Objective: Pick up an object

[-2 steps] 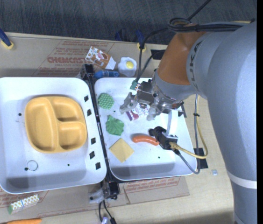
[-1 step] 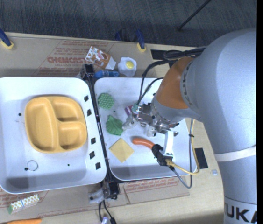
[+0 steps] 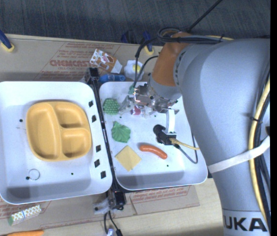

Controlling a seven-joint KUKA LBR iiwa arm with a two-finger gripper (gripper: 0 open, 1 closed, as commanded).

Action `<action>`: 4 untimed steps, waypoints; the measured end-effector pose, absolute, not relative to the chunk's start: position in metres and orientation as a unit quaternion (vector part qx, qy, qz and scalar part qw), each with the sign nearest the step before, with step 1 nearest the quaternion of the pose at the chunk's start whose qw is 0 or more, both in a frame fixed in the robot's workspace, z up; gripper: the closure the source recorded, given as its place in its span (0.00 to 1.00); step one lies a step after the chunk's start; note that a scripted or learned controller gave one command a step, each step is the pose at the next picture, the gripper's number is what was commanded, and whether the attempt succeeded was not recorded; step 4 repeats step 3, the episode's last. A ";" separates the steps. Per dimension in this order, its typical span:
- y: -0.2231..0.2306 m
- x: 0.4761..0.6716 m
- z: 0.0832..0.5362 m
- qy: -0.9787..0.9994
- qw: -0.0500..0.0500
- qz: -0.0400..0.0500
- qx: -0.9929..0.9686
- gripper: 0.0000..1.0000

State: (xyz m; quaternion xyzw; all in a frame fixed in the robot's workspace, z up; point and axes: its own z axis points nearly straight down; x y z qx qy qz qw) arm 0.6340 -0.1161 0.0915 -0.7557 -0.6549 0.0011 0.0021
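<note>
Two shallow white bins are observed side by side on a cardboard-covered bench. The left bin (image 3: 5,132) is occupied by a yellow divided tray (image 3: 58,130), lying flat near its centre. In the right bin (image 3: 187,173), four loose items are noted: a green bumpy piece (image 3: 110,105) near the upper left corner, a green leaf-shaped piece (image 3: 121,132) just below it, a yellow cheese-like square (image 3: 128,158) toward the front, and an orange-red sausage (image 3: 153,151) just beside the square on its right. All four are seen lying on the bin floor, apart from one another. The gripper (image 3: 142,102) is positioned low over the upper part of the right bin, to the right of the green bumpy piece. Whether its fingers are spread or pressed together cannot be told, as they are obscured by the wrist hardware. Nothing is seen held between them.
</note>
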 end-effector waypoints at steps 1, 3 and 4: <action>-0.139 0.646 0.087 -0.753 0.029 0.014 -0.657 0.00; -0.132 0.569 0.130 -0.916 0.001 0.001 -0.402 0.00; -0.132 0.569 0.130 -0.916 0.001 0.001 -0.402 0.00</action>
